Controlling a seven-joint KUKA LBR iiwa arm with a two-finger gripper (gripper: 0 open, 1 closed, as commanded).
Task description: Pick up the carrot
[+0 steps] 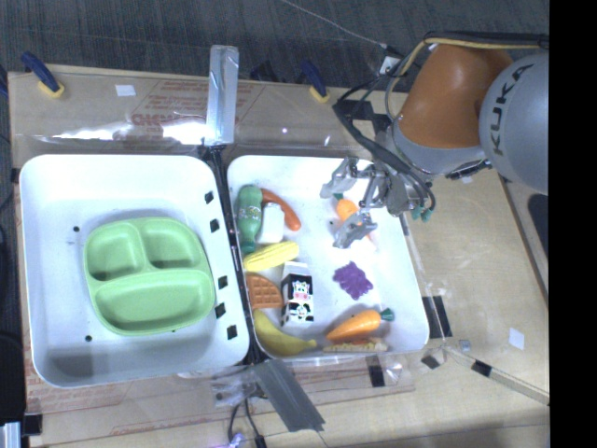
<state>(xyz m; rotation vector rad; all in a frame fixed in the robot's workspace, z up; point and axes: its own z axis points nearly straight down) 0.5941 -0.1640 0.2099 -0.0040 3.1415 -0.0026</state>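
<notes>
Carrot (355, 324) lies near the front edge of the right bin (410, 250), orange with a green top, its tip pointing to the banana (280, 338) and its top toward the bin's right wall. Your gripper (353, 208) hangs over the back part of the same bin, well apart from the carrot, and between its fingers I see a small orange piece (346, 207), so the jaws look to be closed on that and not on the carrot (whether it is truly pinched or just behind the fingers is hard to say). This is the first risk, I think: the program may take this piece, or the red-orange pepper (284, 211) beside the green bottle (249, 211), for the carrot, since the colours are close. Second risk: the carrot sits close to the front wall and near the banana, so one finger may hit the wall or push the banana. Count: two bins, one carrot, one banana, one corn (270, 255), one waffle (264, 291), one milk carton (298, 295), one purple grapes (353, 279), one green tray (147, 273) in the left bin (37, 250).
</notes>
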